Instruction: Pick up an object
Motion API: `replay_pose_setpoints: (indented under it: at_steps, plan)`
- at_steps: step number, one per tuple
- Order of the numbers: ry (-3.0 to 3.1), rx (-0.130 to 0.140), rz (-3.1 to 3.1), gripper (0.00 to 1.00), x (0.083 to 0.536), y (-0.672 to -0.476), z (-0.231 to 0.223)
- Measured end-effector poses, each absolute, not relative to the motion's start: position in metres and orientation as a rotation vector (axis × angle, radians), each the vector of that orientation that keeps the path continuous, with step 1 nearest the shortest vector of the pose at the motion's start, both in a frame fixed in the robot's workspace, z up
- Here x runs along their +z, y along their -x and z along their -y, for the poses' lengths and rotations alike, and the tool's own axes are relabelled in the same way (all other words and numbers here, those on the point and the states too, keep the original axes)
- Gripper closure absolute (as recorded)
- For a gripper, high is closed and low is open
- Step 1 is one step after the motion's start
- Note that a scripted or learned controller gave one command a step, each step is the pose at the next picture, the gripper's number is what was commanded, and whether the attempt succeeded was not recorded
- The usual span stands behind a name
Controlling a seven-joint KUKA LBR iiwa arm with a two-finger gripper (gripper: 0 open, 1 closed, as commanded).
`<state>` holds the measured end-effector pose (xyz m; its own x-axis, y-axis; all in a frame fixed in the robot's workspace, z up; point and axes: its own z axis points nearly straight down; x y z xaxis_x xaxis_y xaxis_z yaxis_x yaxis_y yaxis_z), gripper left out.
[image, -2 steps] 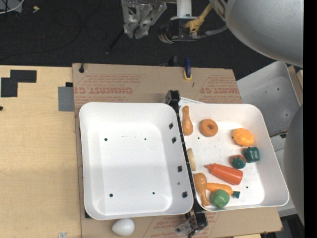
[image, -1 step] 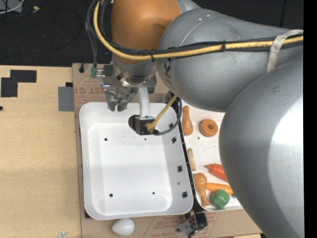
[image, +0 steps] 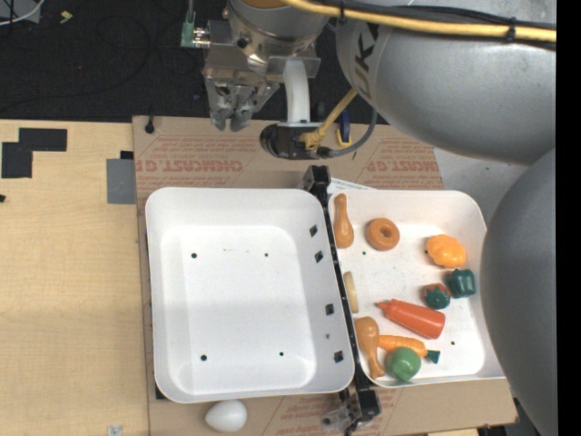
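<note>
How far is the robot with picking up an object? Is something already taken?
Done: nothing yet. The gripper hangs beyond the far edge of the left bin with nothing between its fingers. In hand: nothing. Left: the whole pick. The doughnut, the red bottle and the green ball all lie in the right bin.

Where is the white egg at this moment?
The white egg lies outside the bins, on the brown board just below the left bin's front edge.

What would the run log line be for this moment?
pincer: above bench, behind left bin, carrying nothing | toys: in right bin | white egg: on bench in front | pick: not yet done
</note>
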<state>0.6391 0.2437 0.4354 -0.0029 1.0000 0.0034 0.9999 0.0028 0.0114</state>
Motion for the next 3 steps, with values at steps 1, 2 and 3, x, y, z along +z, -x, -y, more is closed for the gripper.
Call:
replay_pose_setpoints:
  at_steps: [1, 2, 3]
  plan:
    - [-2.213, 0.013, -2.223, 1.0, 0.546, -0.643, -0.243]
    - [-2.23, -0.032, -2.226, 1.0, 0.365, -0.616, -0.223]
    - [-2.212, 0.017, -2.223, 1.0, 0.516, -0.644, -0.245]
